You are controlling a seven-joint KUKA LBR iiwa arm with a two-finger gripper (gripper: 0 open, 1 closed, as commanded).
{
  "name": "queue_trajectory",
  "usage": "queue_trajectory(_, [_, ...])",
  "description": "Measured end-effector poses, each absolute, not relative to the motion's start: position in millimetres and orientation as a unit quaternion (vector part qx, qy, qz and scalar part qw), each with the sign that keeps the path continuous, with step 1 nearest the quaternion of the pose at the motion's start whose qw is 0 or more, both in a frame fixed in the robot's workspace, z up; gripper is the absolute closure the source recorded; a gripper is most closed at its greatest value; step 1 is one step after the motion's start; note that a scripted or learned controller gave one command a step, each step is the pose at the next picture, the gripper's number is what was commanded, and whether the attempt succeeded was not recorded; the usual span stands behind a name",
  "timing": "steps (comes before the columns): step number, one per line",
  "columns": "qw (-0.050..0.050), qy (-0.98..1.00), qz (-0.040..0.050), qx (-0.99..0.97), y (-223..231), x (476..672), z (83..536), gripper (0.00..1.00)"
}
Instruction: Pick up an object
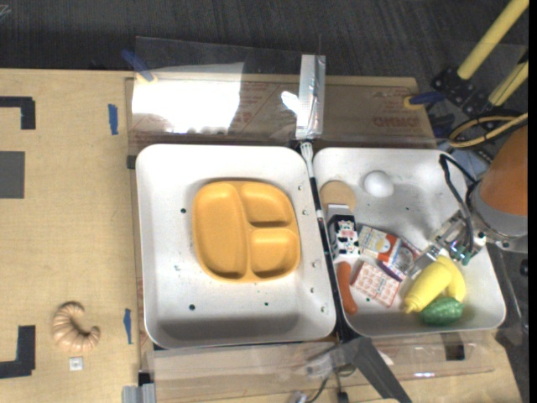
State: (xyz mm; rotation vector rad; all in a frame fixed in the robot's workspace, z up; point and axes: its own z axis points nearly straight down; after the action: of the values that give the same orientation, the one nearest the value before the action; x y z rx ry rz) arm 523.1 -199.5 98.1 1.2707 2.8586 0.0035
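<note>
Touching jaws (453,248): yellow corn (432,282)

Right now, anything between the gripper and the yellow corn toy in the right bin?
Nothing visible. The gripper sits just above-right of the yellow corn toy with no object between them. A green toy touches the corn's lower end, and a red-and-white carton lies to its left.

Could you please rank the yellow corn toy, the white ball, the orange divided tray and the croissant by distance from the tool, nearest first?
From the tool:
1. Yellow corn toy, just below it.
2. White ball, right bin's upper part.
3. Orange divided tray, left bin.
4. Croissant, on the bench, far left.
</note>
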Motion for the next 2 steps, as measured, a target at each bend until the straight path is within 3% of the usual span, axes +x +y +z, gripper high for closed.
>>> queue_trajectory(1, [0.007, 0.914, 0.0013, 0.406, -199.2, 523.3, 98.1, 0.0])
queue_trajectory(2, [0.009, 0.857, 0.0025, 0.515, -182.0, 625.4, 93.8, 0.0])
